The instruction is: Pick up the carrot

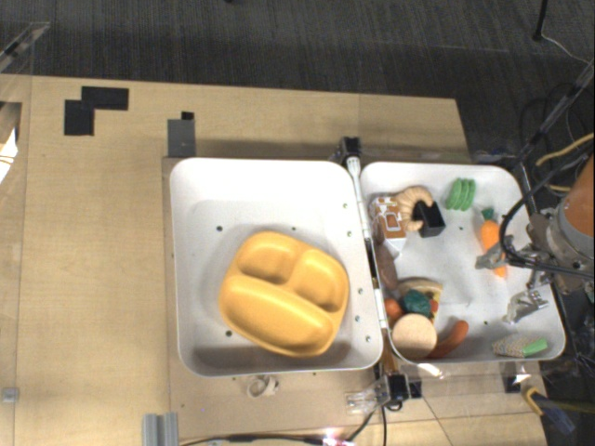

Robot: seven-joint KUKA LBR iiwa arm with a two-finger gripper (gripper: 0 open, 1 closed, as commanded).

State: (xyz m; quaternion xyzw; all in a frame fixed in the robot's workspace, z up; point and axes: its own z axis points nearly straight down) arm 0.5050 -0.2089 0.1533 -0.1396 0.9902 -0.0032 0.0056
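Beside the small orange carrot [489, 231] lying in the right white bin [465, 337], I am seeing my pincer [521, 291] hovering; whether it is spread I cannot tell, a green ridged toy [460, 193] sitting nearby.

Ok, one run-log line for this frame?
carrot: lying in right bin, far right side | tool: over right bin, near carrot | grasp: not yet

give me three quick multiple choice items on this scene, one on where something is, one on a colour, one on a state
1. Which bin holds the carrot?
A. left bin
B. right bin
C. neither, it lies on the bench

2. What colour is the big lumpy thing in the left bin?
A. yellow
B. blue
C. red

3. The carrot is
A. lifted above the bins
B. lying on the bin floor
C. on the big lumpy thing

Key: B, it lies near the right bin's far right side; A, it is yellow all over; B, it rests on the white floor.
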